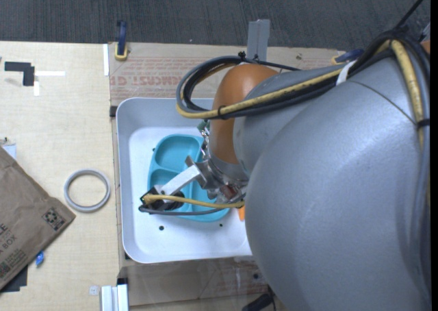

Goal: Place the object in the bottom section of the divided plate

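Where the arm (335,179) covers the divided plate (171,154), the pincer (215,186) state cannot be told.

One divided plate (171,154), one tape ring (87,174)

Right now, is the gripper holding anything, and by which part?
Cannot tell. The gripper is down over the blue divided plate, and the arm hides any hold. A small orange thing peeks out beside it.
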